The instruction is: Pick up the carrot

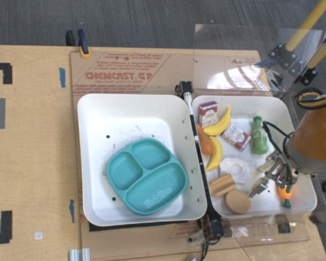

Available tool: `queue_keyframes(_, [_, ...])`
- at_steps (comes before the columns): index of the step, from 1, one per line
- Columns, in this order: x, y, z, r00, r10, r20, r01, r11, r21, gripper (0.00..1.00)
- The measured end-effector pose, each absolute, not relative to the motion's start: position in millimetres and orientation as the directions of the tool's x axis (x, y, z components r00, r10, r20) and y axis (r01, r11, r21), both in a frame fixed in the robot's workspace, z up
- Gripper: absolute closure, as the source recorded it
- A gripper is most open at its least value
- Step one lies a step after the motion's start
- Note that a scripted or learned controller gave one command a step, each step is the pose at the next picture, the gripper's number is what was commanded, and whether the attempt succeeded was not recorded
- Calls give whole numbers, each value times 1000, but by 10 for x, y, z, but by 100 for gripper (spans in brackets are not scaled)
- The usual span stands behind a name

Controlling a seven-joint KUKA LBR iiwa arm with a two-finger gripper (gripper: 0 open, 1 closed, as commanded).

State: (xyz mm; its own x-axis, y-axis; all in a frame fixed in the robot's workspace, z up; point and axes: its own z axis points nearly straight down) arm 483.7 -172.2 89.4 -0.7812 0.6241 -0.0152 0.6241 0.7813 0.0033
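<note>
Overhead, the tool (269,179), grip unclear, hangs over the right bin (301,145) on a wooden bench (32,173).

The gripper (273,174) hangs low in the right bin (301,205), just beside the small carrot (285,192).

Bright, even overhead light; colours clean, no deep shadow. Strong white glare on clear sheet (236,72) far above gripper (269,175), washing out cardboard print there. Right bin (304,200) floor around gripper near overexposed, detail thin. Left bin (92,162), well to gripper's left, shows soft shading along inner walls. Teal plate (146,175) casts faint shadow on its lower side. Gripper fingers slightly soft, small parts hard to resolve. Carpet at top dimmer, grainy. Mild softness toward frame edges.
</note>
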Motion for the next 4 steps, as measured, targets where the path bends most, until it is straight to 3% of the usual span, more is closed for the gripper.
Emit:
queue_keyframes(1, [4843, -2230, 886, -855, 518, -19, 518, 855, 5, 0])
queue_keyframes(2, [4839, -2051, 891, -829, 559, -16, 559, 829, 3, 0])
queue_keyframes(3, [4862, -2168, 888, -608, 794, -5, 794, 608, 17, 0])
queue_keyframes(4, [4842, -1979, 887, -404, 915, -11, 915, 404, 11, 0])
